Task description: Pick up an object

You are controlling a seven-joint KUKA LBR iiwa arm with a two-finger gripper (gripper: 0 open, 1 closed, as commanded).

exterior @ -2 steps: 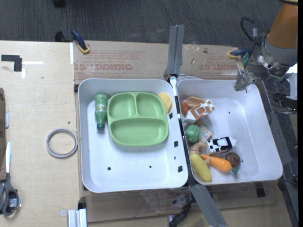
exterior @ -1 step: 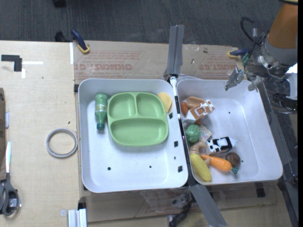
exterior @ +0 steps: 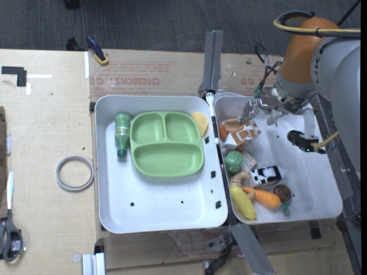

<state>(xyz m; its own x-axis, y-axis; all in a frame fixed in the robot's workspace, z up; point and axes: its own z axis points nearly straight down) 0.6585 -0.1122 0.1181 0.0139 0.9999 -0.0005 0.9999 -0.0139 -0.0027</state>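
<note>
The right bin [exterior: 309, 176] holds a heap along its left side: an orange-and-white carton [exterior: 239, 133], a green vegetable [exterior: 233, 161], a black-and-white patterned item [exterior: 266, 175], a yellow corn cob [exterior: 242, 203], a carrot [exterior: 265, 197] and a brown round piece [exterior: 284, 192]. My gripper [exterior: 259, 109] hangs at the far end of this bin, just above and to the right of the carton. Nothing can be seen held in it. In the left bin [exterior: 160, 205] lie a green divided plate [exterior: 167, 143], a green bottle [exterior: 121, 133] and a yellow item [exterior: 200, 121].
The wall between the bins [exterior: 218, 159] runs close beside the heap. On the bench to the left lie a grey tape ring [exterior: 75, 172] and scissors [exterior: 10, 234]. A blue clamp [exterior: 97, 49] sits at the back, and the right bin's right half is bare.
</note>
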